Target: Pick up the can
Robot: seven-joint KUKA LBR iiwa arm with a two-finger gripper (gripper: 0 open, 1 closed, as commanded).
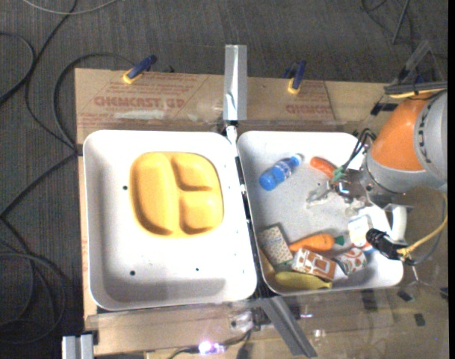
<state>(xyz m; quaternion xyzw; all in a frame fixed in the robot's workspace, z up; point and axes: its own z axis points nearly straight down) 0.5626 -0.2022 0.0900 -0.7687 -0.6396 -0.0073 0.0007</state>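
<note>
A small red and white can lies on its side near the front right corner of the right bin. My gripper hangs over the middle right of that bin, behind the can and apart from it. Above the gripper, the grey wrist with its orange band reaches in from the right. I see nothing held at the gripper's tip. A white part of the arm partly covers the bin floor just behind the can.
The right bin also holds a blue bottle, an orange item at the back, a carrot, a red and white carton, a banana and a patterned packet. A yellow divided tray sits in the left bin.
</note>
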